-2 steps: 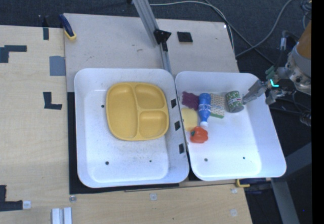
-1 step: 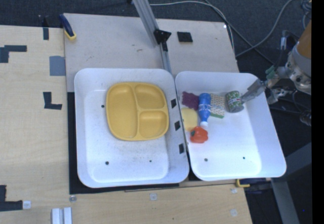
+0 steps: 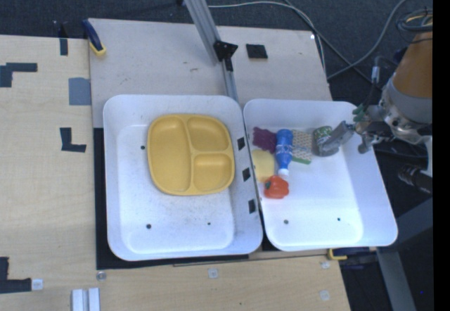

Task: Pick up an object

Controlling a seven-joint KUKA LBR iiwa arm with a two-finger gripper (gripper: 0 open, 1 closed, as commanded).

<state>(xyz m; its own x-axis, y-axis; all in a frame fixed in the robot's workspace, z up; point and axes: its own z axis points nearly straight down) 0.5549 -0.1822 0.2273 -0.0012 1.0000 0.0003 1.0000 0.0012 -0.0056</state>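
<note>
The right bin (image 3: 351, 218) holds a cluster of small objects along its left and back part. Among them are a purple piece (image 3: 264, 137), a blue bottle (image 3: 283, 147) with a white cap lying on its side, a yellow piece (image 3: 263, 165) and an orange-red piece (image 3: 276, 188). A green-edged mesh item (image 3: 303, 144) lies to the right of the bottle, with a small grey-green object (image 3: 321, 135) beside it. My gripper (image 3: 332, 142) reaches in from the right, low over the bin's back part. Its tip is right at the grey-green object, and I cannot tell whether they touch.
The left bin (image 3: 126, 183) carries a yellow divided plate (image 3: 190, 154). A slanted metal rail (image 3: 204, 14) runs down to the gap between the bins. The front half of the right bin is bare white floor. Cables lie on the dark floor behind.
</note>
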